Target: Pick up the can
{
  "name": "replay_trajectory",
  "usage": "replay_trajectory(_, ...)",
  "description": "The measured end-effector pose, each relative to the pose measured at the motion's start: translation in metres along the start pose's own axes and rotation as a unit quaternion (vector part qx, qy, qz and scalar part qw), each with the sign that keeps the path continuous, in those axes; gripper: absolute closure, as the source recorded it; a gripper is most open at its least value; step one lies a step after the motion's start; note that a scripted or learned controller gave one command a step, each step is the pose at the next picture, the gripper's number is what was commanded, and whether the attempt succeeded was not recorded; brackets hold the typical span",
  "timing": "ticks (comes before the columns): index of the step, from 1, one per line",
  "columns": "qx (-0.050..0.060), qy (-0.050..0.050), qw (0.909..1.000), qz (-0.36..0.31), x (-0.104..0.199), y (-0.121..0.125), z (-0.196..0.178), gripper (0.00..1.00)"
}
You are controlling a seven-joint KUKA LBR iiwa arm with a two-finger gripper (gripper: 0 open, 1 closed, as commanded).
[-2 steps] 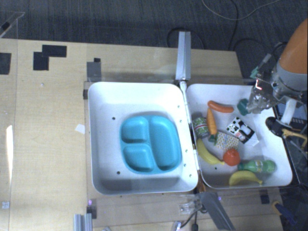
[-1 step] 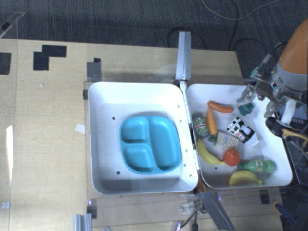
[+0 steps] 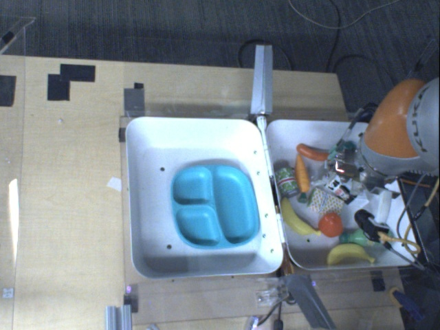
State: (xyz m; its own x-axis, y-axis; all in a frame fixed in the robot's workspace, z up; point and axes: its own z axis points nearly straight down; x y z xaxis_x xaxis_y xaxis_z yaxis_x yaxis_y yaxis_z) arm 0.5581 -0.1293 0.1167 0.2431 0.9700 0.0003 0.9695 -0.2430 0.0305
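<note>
Camera view: two white bins are sitting side by side on the wooden surface (image 3: 62,205). The left bin (image 3: 148,143) is holding a blue divided tray (image 3: 214,205), lying flat near its middle. The right bin (image 3: 289,133) is packed w/ small items. The can (image 3: 287,182), green-labelled, is lying on its side against the bin's left wall, just beside an upright-looking carrot (image 3: 302,174). A yellow banana (image 3: 295,218) is curving just below the can, w/ a patterned packet (image 3: 322,201) and a red tomato-like ball (image 3: 331,224) to its right. A 2nd banana (image 3: 349,254) is lying near the front edge, touching a green item (image 3: 357,237). An orange-red piece (image 3: 313,152) is resting toward the back.

The arm (image 3: 402,126) is reaching in from the right, its orange band over the bin's right side. The end effector (image 3: 342,177) is hanging low among the clutter, right of the carrot & apart from the can; can't tell whether it's apart or together, too much clutter and blur there
</note>
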Motion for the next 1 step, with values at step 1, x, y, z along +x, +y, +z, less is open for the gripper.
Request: replay_trajectory(1, -0.008, 0.001, 0.9997, 0.023, -0.0285, 0.0518, 0.0110, 0.00)
